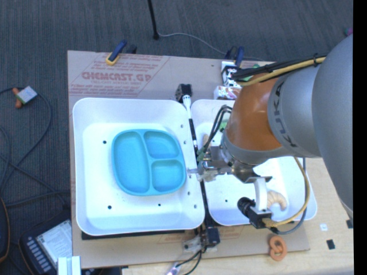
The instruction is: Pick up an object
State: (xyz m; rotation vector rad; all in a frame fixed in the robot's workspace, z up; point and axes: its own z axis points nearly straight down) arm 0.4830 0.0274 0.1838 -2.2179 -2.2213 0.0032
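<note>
A blue divided plate lies flat in the middle of the left bin. A small tan curved object rests in the right bin, near its front right. My gripper hangs low over the right bin's left edge, beside the wall between the two bins and just right of the plate's rim. The arm's orange band and grey body cover most of the right bin. Nothing is visibly held.
An orange ring-shaped piece lies on the bench in front of the right bin. A blue clamp and a second clamp grip the board's far edge. Cables run on the floor at left.
</note>
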